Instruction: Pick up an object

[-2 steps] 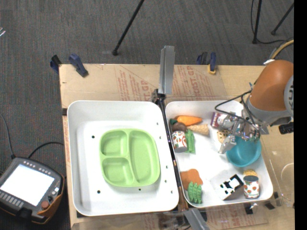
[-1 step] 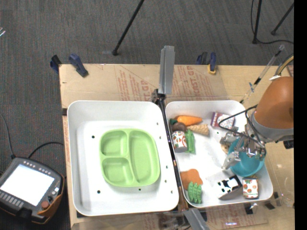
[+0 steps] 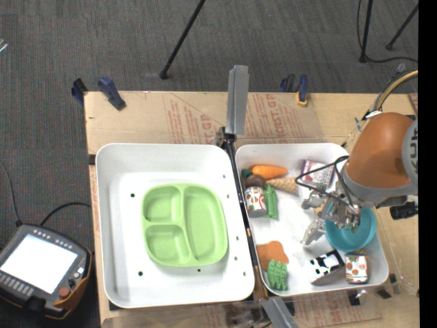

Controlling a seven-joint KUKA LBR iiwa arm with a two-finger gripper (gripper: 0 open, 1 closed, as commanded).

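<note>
The teal bowl (image 3: pixel 355 234) sits at the right side of the right bin (image 3: pixel 290 149), with the jaws (image 3: pixel 321 217) hanging open just left of it, nothing in them, and carrot (image 3: pixel 270 171) further up-left of the bowl.

Handheld screen unit (image 3: pixel 42 268) beside bench (image 3: pixel 171 115)

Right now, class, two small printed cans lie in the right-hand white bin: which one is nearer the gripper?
The small printed can in the bin's near right corner, just below the teal bowl, is nearer the gripper. The other printed can lies by the bin's left wall, beside the carrot.
</note>
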